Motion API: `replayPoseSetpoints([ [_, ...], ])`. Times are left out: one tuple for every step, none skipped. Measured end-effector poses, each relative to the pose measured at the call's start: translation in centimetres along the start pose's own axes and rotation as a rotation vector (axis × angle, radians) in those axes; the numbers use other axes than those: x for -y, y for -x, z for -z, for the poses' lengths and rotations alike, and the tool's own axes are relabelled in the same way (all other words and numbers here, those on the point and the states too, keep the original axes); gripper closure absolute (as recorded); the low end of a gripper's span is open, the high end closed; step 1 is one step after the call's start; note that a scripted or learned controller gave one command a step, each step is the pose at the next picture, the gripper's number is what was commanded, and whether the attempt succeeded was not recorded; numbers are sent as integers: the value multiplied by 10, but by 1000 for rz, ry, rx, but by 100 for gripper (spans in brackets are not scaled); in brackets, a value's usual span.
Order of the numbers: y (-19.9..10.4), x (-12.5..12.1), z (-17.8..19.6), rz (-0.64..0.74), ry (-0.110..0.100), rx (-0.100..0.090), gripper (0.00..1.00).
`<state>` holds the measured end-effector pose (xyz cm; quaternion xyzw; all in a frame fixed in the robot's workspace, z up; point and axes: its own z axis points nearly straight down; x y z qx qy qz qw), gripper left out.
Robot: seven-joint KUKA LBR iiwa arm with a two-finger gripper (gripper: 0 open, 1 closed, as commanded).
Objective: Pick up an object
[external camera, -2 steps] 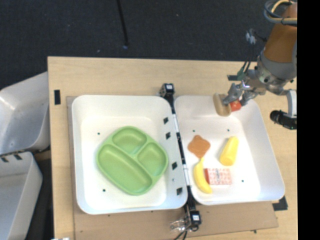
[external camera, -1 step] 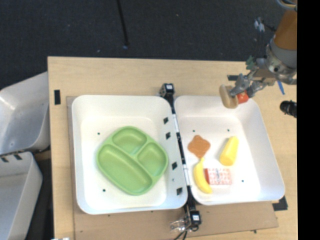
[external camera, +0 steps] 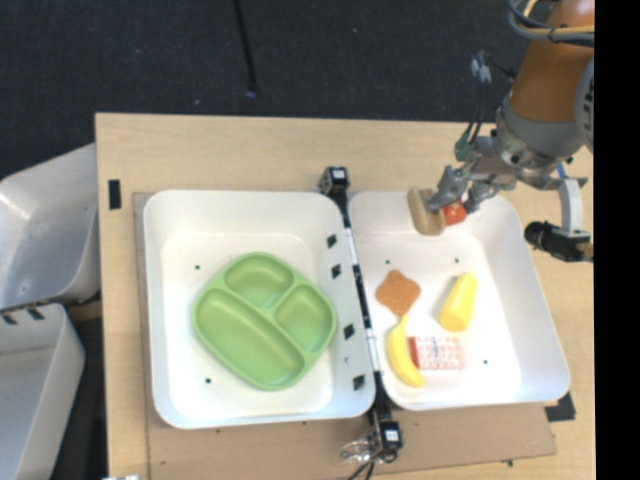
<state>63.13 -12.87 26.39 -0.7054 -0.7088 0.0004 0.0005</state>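
From the camera view above the bench we see two shallow white bins side by side: the left bin [external camera: 160,388] holds a green divided plate [external camera: 264,319] lying flat near its middle, and the right bin [external camera: 540,368] holds the loose items. Toward that bin's near half lie a brown cracker-like piece [external camera: 398,291], a yellow block [external camera: 457,302], a banana [external camera: 402,356] and a small red-and-white packet [external camera: 437,353] that touches the banana's side; they are scattered rather than stacked, which we judge leaves each one open to a grasp from above. The arm [external camera: 545,83] reaches in from the right and carries the gripper [external camera: 447,204] at the far edge of the right bin. A tan block [external camera: 425,212] sits at the fingertips, with a small red object [external camera: 455,213] just beside it on the gripper's side. We judge the tan block to be the thing being picked, since it appears raised off the bin floor and tilted against the fingers rather than lying flat. The fingers look drawn in close around it, only as far apart as the block itself, so we read the pincer as grasping the tan block, though whether the red object is gripped too or is part of the fingers is too small for us to tell.
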Motion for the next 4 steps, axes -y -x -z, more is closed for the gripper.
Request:
replayPoseSetpoints([
  [-51,9,-11,0,0,0,100],
  [-111,26,-9,2,1,-1,100],
  [-163,46,-2,3,1,-2,100],
  [-212,72,-1,2,0,-1,100],
])
